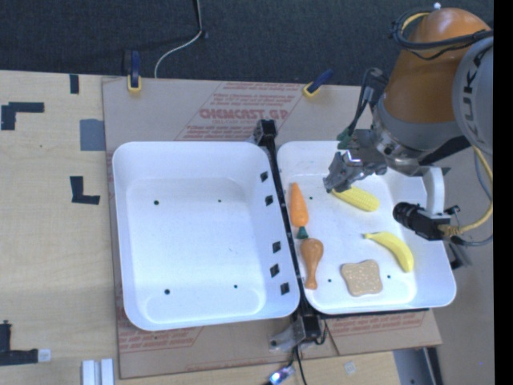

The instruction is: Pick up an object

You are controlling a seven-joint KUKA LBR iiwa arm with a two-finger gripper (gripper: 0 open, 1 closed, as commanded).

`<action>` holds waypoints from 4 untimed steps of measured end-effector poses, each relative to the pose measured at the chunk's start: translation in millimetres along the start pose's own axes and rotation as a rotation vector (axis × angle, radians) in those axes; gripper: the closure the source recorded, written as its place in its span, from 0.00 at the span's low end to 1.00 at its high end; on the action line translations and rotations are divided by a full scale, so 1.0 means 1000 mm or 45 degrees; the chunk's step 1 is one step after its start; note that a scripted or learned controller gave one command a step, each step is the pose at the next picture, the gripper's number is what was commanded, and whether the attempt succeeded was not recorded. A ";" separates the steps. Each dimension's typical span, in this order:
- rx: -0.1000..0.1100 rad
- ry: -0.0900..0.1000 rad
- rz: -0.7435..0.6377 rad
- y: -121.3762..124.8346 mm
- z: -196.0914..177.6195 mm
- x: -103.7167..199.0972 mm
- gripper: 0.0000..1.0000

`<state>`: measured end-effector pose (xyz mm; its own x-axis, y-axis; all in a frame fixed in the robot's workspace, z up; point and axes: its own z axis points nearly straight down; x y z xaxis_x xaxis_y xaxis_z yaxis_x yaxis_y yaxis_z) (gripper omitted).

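Hovering low in the right shallow white plastic bin (417, 295), dark two-finger gripper (343, 176) touching the yellow corn cob's (357, 198) far-left end; finger spread impossible to tell.

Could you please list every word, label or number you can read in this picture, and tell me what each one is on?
"CHEMCAST GP": red print on the brown board under the two white bins, upside down from this view.
Smaller red lines around it: too blurred to read.
"KU": dark letters on the grey arm at the right edge; the rest is cut off.
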<state>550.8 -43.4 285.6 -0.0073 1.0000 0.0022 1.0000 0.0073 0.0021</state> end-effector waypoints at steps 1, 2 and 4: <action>0.009 -0.002 0.007 -0.048 0.009 0.024 1.00; -0.009 -0.002 -0.001 0.042 -0.059 0.086 1.00; 0.012 -0.007 0.023 -0.062 0.051 -0.015 1.00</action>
<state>489.5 -58.7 234.1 0.0106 0.9999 -0.0032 0.9999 -0.0106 -0.0073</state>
